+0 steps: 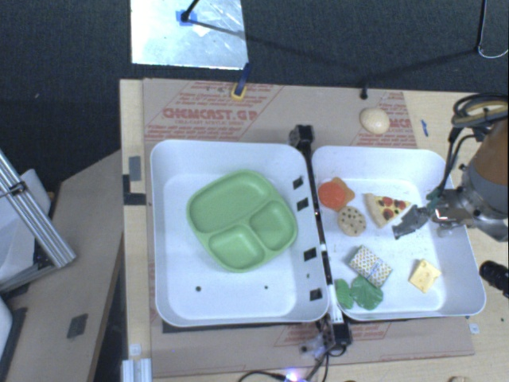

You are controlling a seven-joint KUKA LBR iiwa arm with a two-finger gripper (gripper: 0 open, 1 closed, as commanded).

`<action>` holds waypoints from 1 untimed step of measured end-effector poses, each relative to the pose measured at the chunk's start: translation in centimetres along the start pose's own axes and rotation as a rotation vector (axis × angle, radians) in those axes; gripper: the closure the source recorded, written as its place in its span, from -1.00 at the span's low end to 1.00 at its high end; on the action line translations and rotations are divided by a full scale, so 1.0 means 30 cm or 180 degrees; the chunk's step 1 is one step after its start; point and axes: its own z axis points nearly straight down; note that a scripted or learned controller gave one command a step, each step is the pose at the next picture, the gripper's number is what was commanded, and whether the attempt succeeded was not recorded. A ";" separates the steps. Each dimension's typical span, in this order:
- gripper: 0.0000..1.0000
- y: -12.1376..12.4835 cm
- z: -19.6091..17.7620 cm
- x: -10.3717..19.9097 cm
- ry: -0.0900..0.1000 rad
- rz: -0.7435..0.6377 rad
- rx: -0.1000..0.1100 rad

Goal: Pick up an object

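Overhead view of two white bins set side by side. The left bin (171, 213) holds a green divided plate (241, 220). The right bin (457, 237) holds an orange piece (336, 192), a pizza slice (386, 208), a cookie (351, 220), a patterned packet (371, 265), a green leafy toy (359, 293) and a cheese wedge (425, 276). The gripper (413, 221) (entering from the right) hovers just beside the pizza slice.

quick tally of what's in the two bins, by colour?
Green: 2, the divided tray in the left bin, the leafy piece in the right bin
Orange: 1, orange piece
Yellow: 1, cheese wedge
Tan or brown: 1, cookie
Mixed colours: 2, pizza slice, patterned packet
Total: 7
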 end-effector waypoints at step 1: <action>-1.00 0.009 -0.018 0.001 -0.0008 -0.0010 -0.0038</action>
